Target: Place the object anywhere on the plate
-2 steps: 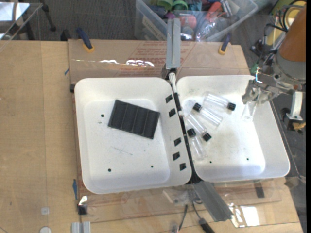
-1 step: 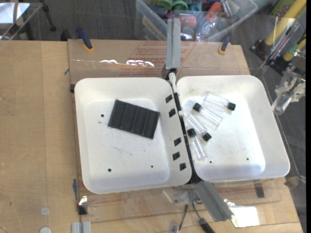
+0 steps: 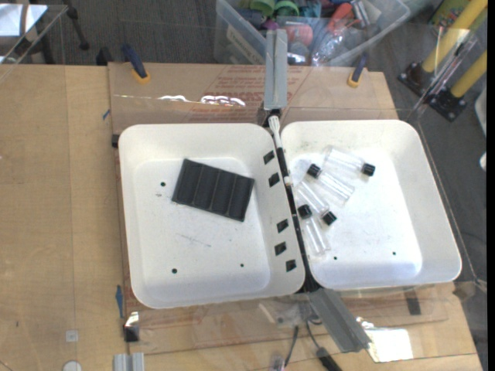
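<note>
Whether my gripper is spread or clenched, I cannot tell, nor whether it grips anything. Nearest me in the right bin (image 3: 402, 238), one clear vial (image 3: 315, 234) lies on its side, its long axis running near to far, with a black cap at its far end. Just beyond it, more vials (image 3: 337, 178) lie flat in a loose cluster, their caps pointing different ways. All sit close to the divider between the bins. In the left bin (image 3: 155, 273), the black ridged plate (image 3: 213, 189) lies flat, its long side running left to right, slightly skewed, well apart from the vials. Farthest back stands a clear tub (image 3: 309, 22) of coloured items.
</note>
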